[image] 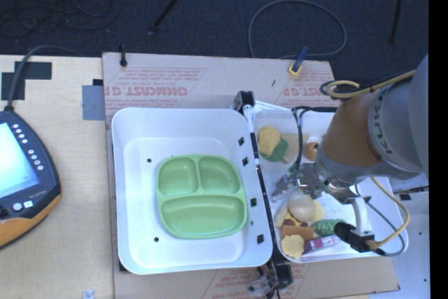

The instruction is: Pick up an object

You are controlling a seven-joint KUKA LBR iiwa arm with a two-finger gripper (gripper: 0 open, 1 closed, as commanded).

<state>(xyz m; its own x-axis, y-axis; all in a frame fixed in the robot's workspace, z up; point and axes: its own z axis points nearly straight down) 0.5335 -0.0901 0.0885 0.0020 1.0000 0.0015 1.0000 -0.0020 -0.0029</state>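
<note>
My gripper (pixel 297 187) hangs low over the middle of the right bin (pixel 392 199), at the end of the grey arm with its orange band. Just below it lies a pale round object (pixel 302 208) on a yellow piece. A yellow corn cob with green husk (pixel 271 143) rests at the bin's far left, and a small orange item (pixel 310 149) sits beside it. At the near end lie a green piece (pixel 327 226), a yellow disc (pixel 292 245) and a purple-labelled packet (pixel 323 243). Nothing shows as held.
The left bin (pixel 133 143) holds a green divided plate (pixel 201 194). A black-clipped divider (pixel 252 171) separates the two bins. A handheld control pendant (pixel 17 171) lies on the bench at far left. Cables trail around the arm's wrist over the right bin.
</note>
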